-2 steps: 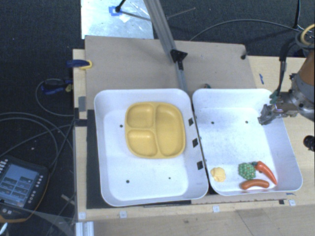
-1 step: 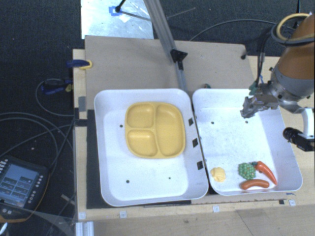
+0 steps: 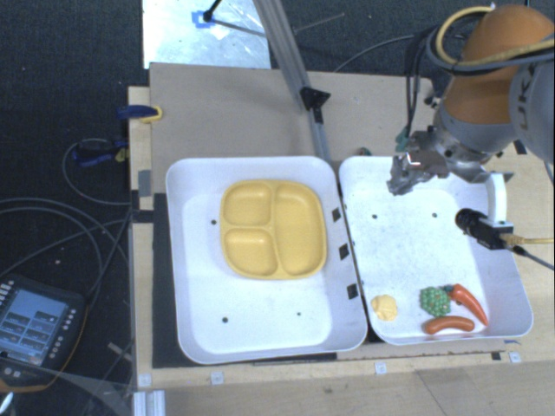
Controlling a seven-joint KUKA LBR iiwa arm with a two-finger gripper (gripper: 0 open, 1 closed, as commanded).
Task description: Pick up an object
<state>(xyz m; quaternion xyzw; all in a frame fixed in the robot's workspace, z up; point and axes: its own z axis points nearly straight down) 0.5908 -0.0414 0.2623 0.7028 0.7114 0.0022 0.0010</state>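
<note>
Toy foods lie at the near end of the right bin [image 3: 408,232], closest to the camera: 4 small items, all well apart from the hand [image 3: 406,178].

Handling, as judged from appearance: all 4 look like light, stiff, smooth plastic, not fragile but apt to slip or roll under a 2-finger pinch.

1. Carrot [image 3: 469,303]: orange, tapered, tilted, touching the broccoli on the side toward the bin's near-right corner. Grip across its thick middle.
2. Sausage [image 3: 449,325]: red-orange, elongated, just nearer the camera than the carrot. Grip across the short axis at mid-length.
3. Broccoli [image 3: 434,301]: green, knobbly. Its bumps should give the best hold.
4. Yellow lump [image 3: 384,307]: rounded, pale, left of the broccoli, near the bin's left wall. Likely to roll.

Hand state: positioned over the far end of the right bin; whether its fingers are spread or pressed together cannot be determined.

Left bin [image 3: 260,336], beside the right bin, holds a yellow divided plate [image 3: 271,230].
</note>
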